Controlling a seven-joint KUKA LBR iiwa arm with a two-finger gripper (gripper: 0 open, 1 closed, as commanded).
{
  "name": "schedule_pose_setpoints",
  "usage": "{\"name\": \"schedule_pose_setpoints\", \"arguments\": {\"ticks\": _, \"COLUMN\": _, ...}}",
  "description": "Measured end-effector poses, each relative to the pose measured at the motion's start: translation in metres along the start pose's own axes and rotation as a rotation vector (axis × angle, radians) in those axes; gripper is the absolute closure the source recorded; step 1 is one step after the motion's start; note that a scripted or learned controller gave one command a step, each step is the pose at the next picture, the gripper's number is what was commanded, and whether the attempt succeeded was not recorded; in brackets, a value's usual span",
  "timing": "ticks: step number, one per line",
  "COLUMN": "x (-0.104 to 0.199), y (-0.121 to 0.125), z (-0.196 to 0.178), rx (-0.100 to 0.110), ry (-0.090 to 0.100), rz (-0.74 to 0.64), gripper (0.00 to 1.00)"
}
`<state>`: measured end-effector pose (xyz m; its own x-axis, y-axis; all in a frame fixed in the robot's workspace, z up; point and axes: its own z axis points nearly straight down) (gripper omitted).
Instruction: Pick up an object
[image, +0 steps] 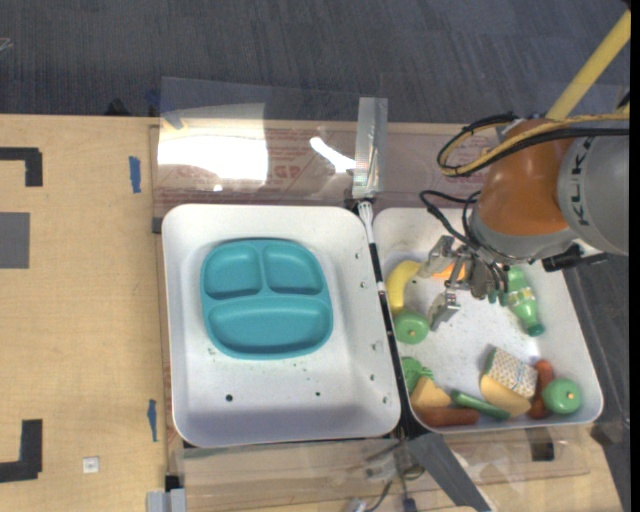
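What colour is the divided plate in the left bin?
Teal; the divided plate shows plainly in the camera view, lying in the left bin.

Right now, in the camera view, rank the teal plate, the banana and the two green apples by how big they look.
1. Teal plate, by far the largest.
2. Banana.
3. The left apple and the corner apple look alike; no ranking between them.

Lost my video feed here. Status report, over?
Gripper open, low in right bin, holding nothing. Yellow banana and green apple beside it. Green bottle close on other side.
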<state>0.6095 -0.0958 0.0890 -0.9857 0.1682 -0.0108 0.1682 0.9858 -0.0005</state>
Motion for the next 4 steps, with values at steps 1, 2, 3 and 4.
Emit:
{"name": "schedule_pose_setpoints", "arguments": {"ticks": 1, "x": 0.018, "y": -0.045, "z": 0.0, "rx": 0.0, "ry": 0.0, "rz": -0.012, "gripper": 0.0}}
{"name": "schedule_pose_setpoints", "arguments": {"ticks": 2, "x": 0.07, "y": -0.116, "z": -0.001, "rx": 0.002, "ry": 0.0, "rz": 0.027, "gripper": 0.0}}
{"name": "schedule_pose_setpoints", "arguments": {"ticks": 3, "x": 0.025, "y": -0.067, "z": 0.0, "rx": 0.0, "ry": -0.003, "rz": -0.141, "gripper": 0.0}}
{"name": "schedule_pose_setpoints", "arguments": {"ticks": 4, "x": -0.057, "y": 0.01, "z": 0.001, "rx": -0.003, "ry": 0.006, "rz": -0.354, "gripper": 0.0}}
